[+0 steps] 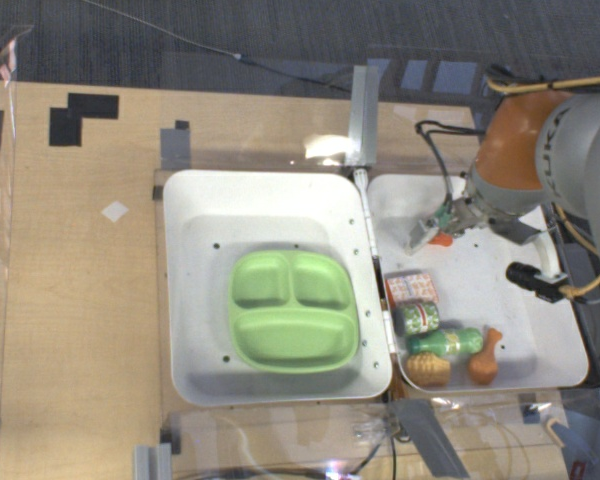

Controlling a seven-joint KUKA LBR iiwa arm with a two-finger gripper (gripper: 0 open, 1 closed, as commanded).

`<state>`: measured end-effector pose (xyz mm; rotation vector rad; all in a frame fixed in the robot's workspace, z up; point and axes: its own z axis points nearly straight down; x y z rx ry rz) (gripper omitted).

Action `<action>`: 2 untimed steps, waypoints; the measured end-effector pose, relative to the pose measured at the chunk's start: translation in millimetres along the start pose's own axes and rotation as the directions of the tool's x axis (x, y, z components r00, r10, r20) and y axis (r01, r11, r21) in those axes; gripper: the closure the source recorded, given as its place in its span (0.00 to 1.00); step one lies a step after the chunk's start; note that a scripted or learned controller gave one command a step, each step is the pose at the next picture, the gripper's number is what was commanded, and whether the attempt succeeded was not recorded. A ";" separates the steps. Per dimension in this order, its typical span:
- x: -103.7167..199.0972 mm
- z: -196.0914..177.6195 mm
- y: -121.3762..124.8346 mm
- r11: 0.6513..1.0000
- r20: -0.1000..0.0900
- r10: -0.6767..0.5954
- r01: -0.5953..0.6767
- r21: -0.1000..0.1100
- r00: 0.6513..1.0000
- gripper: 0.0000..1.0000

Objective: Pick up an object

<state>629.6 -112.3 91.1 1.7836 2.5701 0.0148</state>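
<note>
We see two shallow white plastic bins side by side at mid-frame. The left bin [185, 298] holds a light green plastic divided tray [293, 311] with three compartments, lying flat near its centre. The right bin [540, 328] holds a cluster of small things along its lower left: a small box with a red and white pattern [412, 288] against the dividing wall, just below it a green can lying on its side [418, 317], then a green plastic bottle lying flat [445, 343], a tan ridged toy pastry [427, 370] in the lower left corner, and an orange toy drumstick [485, 358] just right of the bottle.

The grey arm with its orange band [510, 148] enters from the upper right. Its gripper [432, 232] sits low over the upper left part of the right bin, well apart from the cluster; we cannot tell how it is set.
</note>
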 end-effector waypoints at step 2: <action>81.7 -96.1 36.7 1.000 -0.004 -0.025 0.025 0.007 1.000 1.00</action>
